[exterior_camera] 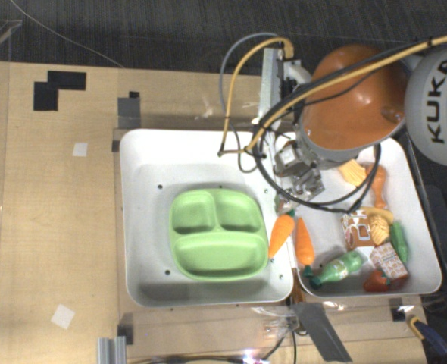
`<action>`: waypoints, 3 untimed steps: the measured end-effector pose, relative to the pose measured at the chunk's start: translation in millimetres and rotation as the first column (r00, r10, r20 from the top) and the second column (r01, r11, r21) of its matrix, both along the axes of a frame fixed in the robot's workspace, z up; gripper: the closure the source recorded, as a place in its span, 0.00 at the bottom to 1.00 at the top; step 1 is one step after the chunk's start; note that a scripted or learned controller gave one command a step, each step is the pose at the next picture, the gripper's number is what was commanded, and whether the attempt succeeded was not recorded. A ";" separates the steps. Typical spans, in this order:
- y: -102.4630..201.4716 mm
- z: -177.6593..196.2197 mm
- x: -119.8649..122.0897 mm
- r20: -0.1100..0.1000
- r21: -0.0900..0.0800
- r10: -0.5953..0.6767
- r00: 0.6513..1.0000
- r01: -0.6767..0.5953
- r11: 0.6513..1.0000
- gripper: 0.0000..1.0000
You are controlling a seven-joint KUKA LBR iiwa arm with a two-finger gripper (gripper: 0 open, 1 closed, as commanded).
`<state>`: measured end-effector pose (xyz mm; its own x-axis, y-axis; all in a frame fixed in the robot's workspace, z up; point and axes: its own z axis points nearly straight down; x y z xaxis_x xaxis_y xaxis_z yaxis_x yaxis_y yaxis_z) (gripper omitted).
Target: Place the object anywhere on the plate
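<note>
Camera view shows you the gripper [286, 203] above a carrot [281, 235] lying across the bins' shared edge, beside the green plate [216, 233]. Whether it grips cannot be told. The carrot looks light, rigid, slick; take it mid-body.

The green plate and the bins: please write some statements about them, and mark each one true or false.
1. The green plate lies in the left bin. True.
2. A carrot lies on the plate. False: it hangs at the divider between the bins, beside the plate's right edge.
3. The plate has three compartments. True.
4. The green bottle stands upright in the left bin. False: it lies on its side in the right bin.
5. The tool is above the carrot. True.
</note>
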<state>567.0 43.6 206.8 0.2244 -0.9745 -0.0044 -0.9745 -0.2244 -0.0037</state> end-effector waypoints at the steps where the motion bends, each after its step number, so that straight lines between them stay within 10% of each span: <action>1: 17.9 -21.6 -17.8 0.003 -0.003 0.188 0.982 -0.188 0.982 1.00; 2: 44.3 85.6 -64.5 0.014 -0.005 0.232 0.973 -0.232 0.973 1.00; 3: 61.0 216.9 -79.1 0.009 -0.007 0.454 0.891 -0.454 0.891 1.00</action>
<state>487.8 104.6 423.7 0.6427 -0.7661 0.0048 -0.7660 -0.6427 -0.0107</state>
